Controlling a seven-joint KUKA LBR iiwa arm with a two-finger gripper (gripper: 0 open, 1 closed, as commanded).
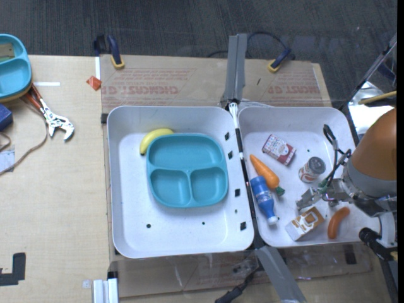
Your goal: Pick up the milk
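The milk carton (pixel 303 223) lies tilted near the right bin's (pixel 297 115) front edge, between a blue bottle (pixel 263 198) and a sausage (pixel 338 221); the pincer (pixel 315 196) hovers just above it, apparently open

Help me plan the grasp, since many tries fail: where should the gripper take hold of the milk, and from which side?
Probably across the narrow sides of the milk, from above. The carton lies flat and tilted in the right bin, so its long faces offer parallel surfaces. The sausage lies close on its right, so keep the fingers clear of it.
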